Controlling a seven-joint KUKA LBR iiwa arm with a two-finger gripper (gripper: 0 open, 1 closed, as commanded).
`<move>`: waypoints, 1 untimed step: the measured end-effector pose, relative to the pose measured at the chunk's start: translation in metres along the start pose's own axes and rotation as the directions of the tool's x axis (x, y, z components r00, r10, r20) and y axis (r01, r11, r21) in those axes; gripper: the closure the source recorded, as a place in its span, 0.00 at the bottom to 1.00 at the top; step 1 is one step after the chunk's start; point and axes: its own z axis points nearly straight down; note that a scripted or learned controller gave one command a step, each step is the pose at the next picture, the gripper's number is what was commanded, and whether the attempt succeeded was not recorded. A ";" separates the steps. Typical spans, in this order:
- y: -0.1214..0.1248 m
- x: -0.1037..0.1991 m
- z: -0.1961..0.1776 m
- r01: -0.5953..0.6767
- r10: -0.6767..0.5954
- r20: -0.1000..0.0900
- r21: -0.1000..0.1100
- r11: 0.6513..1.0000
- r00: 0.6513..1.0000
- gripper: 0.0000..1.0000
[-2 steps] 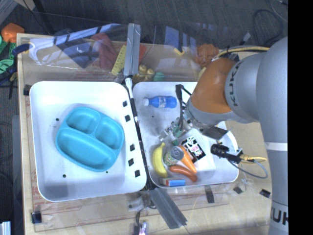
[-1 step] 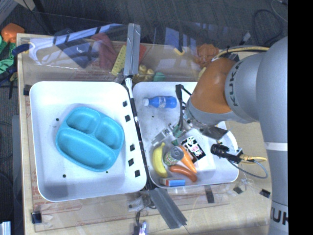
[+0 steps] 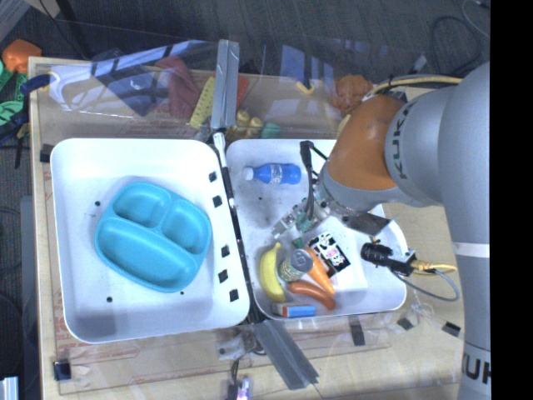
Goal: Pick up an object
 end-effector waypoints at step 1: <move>0.000 0.000 0.000 0.000 0.000 0.000 0.000 1.000 1.000 0.00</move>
